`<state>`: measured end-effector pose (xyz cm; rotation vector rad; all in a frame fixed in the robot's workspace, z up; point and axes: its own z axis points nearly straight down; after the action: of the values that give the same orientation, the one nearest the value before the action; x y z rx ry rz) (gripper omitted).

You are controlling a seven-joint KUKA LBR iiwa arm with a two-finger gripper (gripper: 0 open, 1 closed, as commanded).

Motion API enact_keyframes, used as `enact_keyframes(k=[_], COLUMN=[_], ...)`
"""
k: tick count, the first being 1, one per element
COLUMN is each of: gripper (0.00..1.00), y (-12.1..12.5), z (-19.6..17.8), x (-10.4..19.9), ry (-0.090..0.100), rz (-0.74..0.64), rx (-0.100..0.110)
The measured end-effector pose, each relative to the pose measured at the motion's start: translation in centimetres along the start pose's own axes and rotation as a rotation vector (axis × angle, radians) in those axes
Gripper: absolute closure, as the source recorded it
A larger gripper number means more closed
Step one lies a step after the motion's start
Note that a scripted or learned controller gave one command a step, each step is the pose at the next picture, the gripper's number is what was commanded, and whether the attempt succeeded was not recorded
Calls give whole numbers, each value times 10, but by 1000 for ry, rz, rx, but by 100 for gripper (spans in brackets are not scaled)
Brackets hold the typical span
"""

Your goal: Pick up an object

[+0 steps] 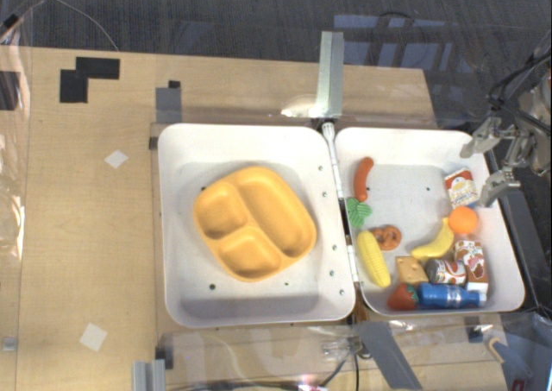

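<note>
The gripper [493, 156] hangs over the right bin's [405, 199] three o'clock rim, its two metal fingers spread apart with nothing between them. Just at seven o'clock from it lies a small red-and-white carton [460, 186], and directly below that an orange [464, 220]. A banana [435, 243] curves off the orange toward eight o'clock. At six o'clock in the bin cluster a printed box [471, 261], a can [446, 272], a blue bottle [449, 297], a cracker [410, 270] and a strawberry [401, 297]. Toward nine o'clock sit a cookie [388, 236], a corn cob [373, 257], a green leafy piece [358, 211] and a red sausage [363, 178]. The left bin [185, 294] holds a yellow divided plate [254, 222].
</note>
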<state>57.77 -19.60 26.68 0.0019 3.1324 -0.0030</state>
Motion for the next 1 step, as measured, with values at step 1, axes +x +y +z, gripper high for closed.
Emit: enact_keyframes(k=[1], gripper=[0], y=[77], z=[93], x=[44], ry=[7], rz=[172], rx=[-3])
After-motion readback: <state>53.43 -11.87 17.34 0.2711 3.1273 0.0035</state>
